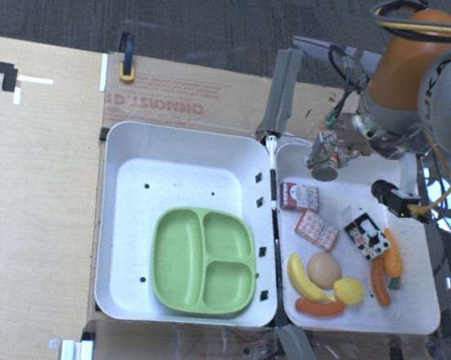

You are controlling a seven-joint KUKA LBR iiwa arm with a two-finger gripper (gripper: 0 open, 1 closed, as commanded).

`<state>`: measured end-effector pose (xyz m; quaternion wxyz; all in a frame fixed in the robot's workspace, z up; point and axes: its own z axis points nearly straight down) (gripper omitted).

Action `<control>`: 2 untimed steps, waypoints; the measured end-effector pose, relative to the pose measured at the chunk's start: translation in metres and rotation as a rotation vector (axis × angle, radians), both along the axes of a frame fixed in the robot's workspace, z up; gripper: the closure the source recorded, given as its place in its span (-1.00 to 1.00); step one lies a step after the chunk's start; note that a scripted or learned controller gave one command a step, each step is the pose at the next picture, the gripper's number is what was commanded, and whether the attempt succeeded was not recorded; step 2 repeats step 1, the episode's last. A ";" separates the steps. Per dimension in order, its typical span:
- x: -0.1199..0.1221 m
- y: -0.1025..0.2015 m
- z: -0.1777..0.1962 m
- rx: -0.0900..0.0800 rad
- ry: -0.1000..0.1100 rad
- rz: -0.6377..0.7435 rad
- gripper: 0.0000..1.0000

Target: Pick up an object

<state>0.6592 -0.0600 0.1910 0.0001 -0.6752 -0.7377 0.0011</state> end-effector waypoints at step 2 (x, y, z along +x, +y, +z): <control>0.000 -0.001 -0.002 -0.001 0.002 -0.228 1.00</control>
